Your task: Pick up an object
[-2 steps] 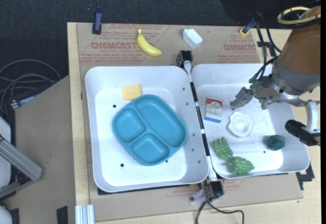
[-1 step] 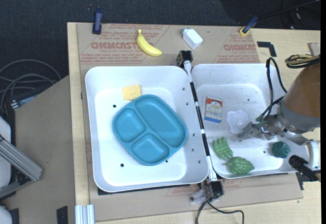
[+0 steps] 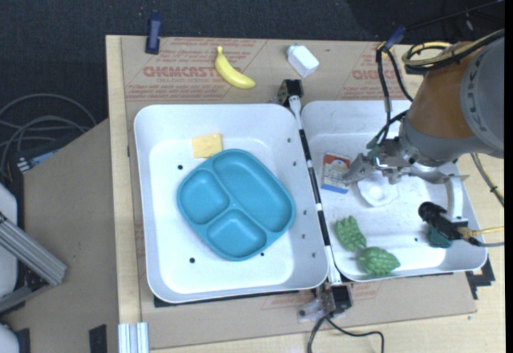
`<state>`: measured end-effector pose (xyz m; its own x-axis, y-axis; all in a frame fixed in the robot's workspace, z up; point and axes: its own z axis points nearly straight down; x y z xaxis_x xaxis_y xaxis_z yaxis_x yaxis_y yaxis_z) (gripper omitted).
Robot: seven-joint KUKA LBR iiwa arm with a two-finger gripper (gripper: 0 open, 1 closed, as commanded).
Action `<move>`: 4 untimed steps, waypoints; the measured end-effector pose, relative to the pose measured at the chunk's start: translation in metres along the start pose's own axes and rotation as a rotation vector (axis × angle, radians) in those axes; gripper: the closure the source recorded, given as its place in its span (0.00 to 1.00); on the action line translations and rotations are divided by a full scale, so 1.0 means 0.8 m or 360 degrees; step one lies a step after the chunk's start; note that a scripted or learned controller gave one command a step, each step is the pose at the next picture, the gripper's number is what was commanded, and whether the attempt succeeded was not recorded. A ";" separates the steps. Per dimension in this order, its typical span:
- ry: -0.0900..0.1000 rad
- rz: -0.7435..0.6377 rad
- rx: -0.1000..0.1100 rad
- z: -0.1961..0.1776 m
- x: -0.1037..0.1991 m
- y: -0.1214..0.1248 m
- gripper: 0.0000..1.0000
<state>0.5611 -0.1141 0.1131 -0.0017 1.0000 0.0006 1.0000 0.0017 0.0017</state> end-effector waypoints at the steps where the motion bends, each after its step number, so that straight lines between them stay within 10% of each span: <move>1: 0.0000 0.0004 0.0006 0.036 0.024 -0.070 0.00; 2: -0.0002 0.0005 0.0001 0.024 0.023 -0.069 1.00; 3: -0.0002 0.0005 0.0002 0.024 0.023 -0.069 0.00; 4: 0.0001 0.0004 0.0008 0.036 0.029 -0.104 0.00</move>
<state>0.4782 -0.0911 0.0839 0.0010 1.0000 0.0014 1.0000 -0.0009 -0.0032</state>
